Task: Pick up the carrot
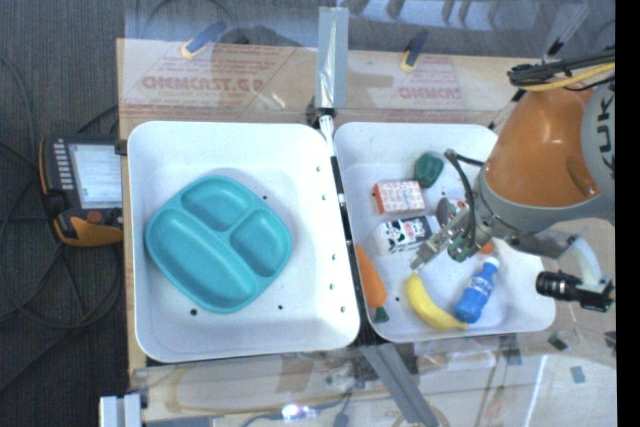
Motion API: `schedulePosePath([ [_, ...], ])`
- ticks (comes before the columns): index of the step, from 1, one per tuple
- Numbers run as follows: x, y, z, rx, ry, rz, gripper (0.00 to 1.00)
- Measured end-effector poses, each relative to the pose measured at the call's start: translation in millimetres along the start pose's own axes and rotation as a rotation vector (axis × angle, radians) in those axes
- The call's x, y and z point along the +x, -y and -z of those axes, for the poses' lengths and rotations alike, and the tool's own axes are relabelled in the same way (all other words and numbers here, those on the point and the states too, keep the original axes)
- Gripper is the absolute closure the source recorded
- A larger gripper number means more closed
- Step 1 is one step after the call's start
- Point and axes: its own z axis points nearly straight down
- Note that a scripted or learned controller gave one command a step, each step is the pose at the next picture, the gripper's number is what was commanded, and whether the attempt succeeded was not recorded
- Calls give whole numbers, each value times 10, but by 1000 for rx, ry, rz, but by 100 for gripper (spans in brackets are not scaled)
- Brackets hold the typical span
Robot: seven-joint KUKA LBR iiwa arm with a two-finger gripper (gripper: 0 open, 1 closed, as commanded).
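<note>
Against the left wall of the right bin (520,320), close to its near left corner, we find the carrot (371,281) lying lengthwise along that wall, orange with a small green end toward the near edge. Just beside it, along the near edge, lies a banana (432,306), and next to that a blue bottle (479,288) with a white and red cap end. Toward the middle of this bin sit a red carton (399,196) and a black-and-white carton (405,233), with a dark green object (429,168) nearer the far edge. We place the gripper (440,243) over the middle of the right bin, just beside the black-and-white carton and apart from the carrot; we cannot tell how it is set, and nothing is seen held in it. The left bin (180,150) carries a teal divided plate (219,241). We judge the task not yet begun in effect: the carrot rests in the bin, so approach, grasp and lift all remain.
</note>
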Motion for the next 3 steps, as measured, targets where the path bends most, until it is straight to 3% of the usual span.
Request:
schedulePosePath([
  [1, 224, -160, -4, -1, -1, 604, 100],
  [2, 525, -374, -3, -2, -1, 1064, 100],
  [3, 718, -563, -3, -1, -1, 1158, 100],
])
